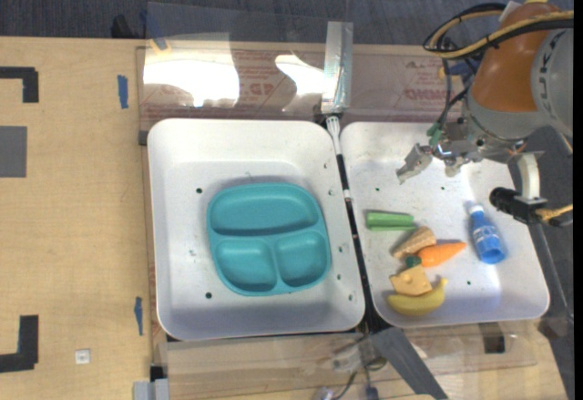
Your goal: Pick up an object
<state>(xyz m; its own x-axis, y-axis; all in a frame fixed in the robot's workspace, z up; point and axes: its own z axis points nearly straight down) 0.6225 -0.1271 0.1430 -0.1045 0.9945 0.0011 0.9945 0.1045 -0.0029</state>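
Since nothing sits between its spread fingers, the gripper point(426, 158) hangs bare above the right bin point(383, 138). At the bin's six o'clock, the carrot point(441, 252) looks light, stiff and slick; I'd pinch it mid-body, across its width.

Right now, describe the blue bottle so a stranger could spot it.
Look in the right bin, near its right edge. The blue bottle lies there, just right of the orange carrot. It is the only blue item among the toy foods.
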